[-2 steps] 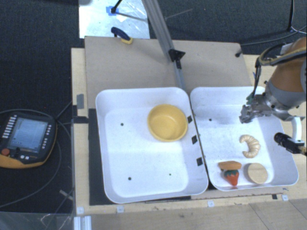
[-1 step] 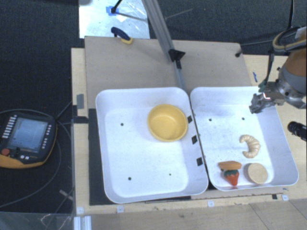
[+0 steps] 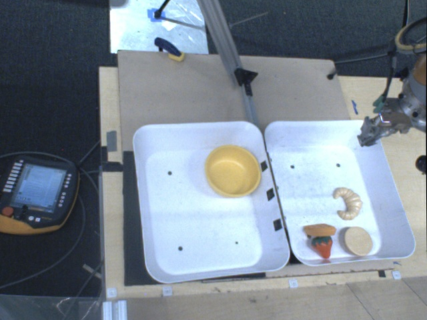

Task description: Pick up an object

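Lying croissant (image 3: 348,203), well below gripper (image 3: 369,136)

A yellow bowl (image 3: 233,171) is sitting upright in the left bin; a croissant (image 3: 347,203), round biscuit (image 3: 357,241) and strawberry (image 3: 323,245) are lying clustered in the right bin.

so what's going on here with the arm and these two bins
A robot arm is set to pick something up but has nothing yet. Its gripper hangs at the right bin's upper right rim. In that bin's lower right corner lie a croissant, a round cookie and a red-orange toy. The left bin holds a yellow bowl.
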